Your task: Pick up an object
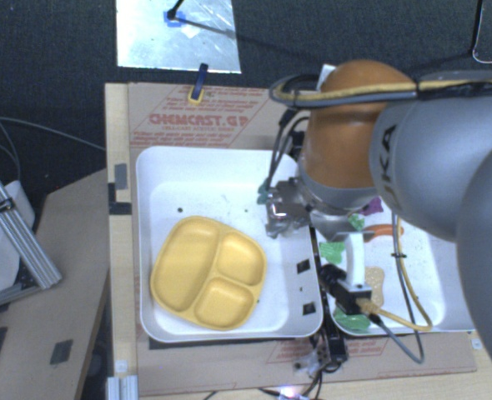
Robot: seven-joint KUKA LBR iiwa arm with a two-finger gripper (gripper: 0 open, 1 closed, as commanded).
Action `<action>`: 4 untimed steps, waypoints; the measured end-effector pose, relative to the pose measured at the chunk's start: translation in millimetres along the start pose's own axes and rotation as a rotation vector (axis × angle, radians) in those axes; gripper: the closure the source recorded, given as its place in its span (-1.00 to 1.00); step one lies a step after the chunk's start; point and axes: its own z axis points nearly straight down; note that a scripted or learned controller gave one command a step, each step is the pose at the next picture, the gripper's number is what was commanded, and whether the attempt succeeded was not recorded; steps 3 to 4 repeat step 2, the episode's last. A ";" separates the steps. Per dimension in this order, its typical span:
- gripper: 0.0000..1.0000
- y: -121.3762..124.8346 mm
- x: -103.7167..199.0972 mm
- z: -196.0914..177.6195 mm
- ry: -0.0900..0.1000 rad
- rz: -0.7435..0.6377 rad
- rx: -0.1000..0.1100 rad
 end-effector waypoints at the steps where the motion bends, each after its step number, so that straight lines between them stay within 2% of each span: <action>1: 1.00 -14.6 49.2 81.1 -0.005 0.004 0.013; 2: 1.00 -12.3 46.0 66.4 -0.005 0.004 0.007; 4: 1.00 -12.3 46.0 66.4 -0.005 0.004 0.007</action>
